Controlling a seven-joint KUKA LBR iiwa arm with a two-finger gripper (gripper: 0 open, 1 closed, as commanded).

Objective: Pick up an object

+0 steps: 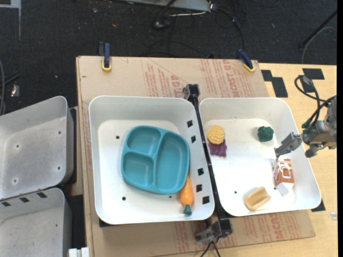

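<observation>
The gripper (292,142) enters at 3 o'clock of the scene and is cut off by the picture edge, so only one dark finger-like part and a grey body are visible; whether it is open or closed I cannot tell. It is above the right rim of the right bin (244,107), and nothing is seen between its fingers. Just under it, at 4 o'clock of this bin, lies a small white and orange packet (283,176); its print is too small to read, and its long axis runs about from 12 to 6 o'clock. At 6 o'clock of the bin is a tan bread-like piece (257,198), with its long axis from 8 to 2 o'clock. A green lump (265,133) sits at 1 o'clock, and a yellow corn-like object (216,134) touches a purple object (218,148) at 10 o'clock. In the left bin (139,108) lies a teal divided plate (156,159); an orange carrot (186,195) is just beside its 5 o'clock edge, green end pointing to 6 o'clock.
</observation>
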